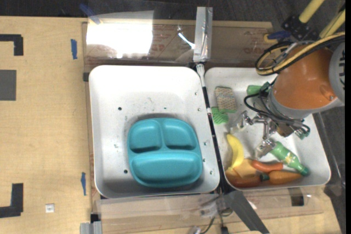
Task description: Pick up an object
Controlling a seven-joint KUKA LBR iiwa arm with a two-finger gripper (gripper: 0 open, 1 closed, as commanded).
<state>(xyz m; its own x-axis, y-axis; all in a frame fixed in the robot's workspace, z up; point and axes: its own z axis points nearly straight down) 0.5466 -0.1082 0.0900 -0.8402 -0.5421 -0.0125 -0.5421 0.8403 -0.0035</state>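
Gripper (267,142) low in right bin (321,142), lower right of frame, fingers slightly parted, nothing between them. Green bottle (287,155) just beside, lying over carrot (283,176). Centre over bottle body, descend straight, avoid banana (236,152).

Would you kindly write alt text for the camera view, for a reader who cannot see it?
The grey arm with an orange band reaches into the right white bin, its tool low over a green bottle, a banana and other small items. The left white bin holds a teal divided tray.
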